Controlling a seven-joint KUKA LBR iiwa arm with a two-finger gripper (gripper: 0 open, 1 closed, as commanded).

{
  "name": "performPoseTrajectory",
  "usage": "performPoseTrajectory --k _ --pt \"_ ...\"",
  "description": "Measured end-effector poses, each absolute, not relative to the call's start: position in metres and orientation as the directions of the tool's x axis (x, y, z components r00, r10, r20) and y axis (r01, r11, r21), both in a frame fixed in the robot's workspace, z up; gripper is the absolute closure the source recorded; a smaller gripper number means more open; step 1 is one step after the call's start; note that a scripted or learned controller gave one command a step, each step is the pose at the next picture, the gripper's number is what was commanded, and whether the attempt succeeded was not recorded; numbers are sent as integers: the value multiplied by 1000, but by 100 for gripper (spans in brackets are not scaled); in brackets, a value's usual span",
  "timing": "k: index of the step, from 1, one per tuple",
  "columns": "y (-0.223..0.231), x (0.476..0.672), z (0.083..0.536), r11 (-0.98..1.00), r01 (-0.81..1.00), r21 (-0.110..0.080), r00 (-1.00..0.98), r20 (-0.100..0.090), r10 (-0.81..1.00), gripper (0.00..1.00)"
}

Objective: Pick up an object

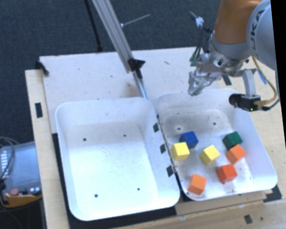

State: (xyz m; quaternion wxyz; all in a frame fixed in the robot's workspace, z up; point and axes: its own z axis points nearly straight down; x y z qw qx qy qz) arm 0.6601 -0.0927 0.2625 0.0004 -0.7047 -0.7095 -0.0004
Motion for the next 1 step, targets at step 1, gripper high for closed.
performPoseTrajectory --k 1 --pt "-34 654 267 8 1000 -1 -8 2 1000 100"
